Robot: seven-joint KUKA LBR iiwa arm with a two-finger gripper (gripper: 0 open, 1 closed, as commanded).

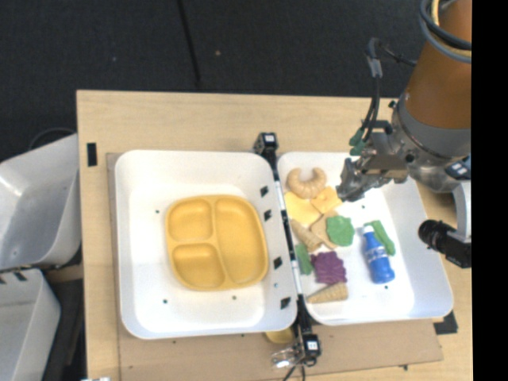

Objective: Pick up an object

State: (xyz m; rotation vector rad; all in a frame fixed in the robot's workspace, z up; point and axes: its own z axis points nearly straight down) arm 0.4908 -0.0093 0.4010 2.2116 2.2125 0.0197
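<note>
**Pincer poised over a crowded right bin**

Dark floor surrounds a pale wooden tabletop (95, 125), which carries two shallow white bins set edge to edge, probably so that things can be moved from one to the other across a short gap; the left bin (135, 292) holds a yellow divided plate (216, 240) lying flat near its middle, its three compartments bare, well apart from the bin walls on every side.

Past the black clips along the shared edge, the right bin (421, 292) holds all the loose candidates, bunched against its left wall: a tan curved pastry-like piece (305, 181) at the top; yellow cheese-like blocks (302, 207) just below it; a green lumpy piece (340, 230) beside those; a purple grape cluster (329, 267) lower down; a tan wedge (329, 294) at the bottom; a blue bottle (379, 256) lying on its side to the right, touching a green strip (383, 236); this crowding looks likely to make a clean grasp harder.

Above the top of the pile hangs the pincer (353, 187), carried by the grey and orange arm (440, 62) reaching in from the right; its tips sit near the pastry piece and the yellow blocks, which suggests one of them is the target; nothing shows between its fingers, and whether they stand wide or narrow I cannot tell from this slant.
</note>
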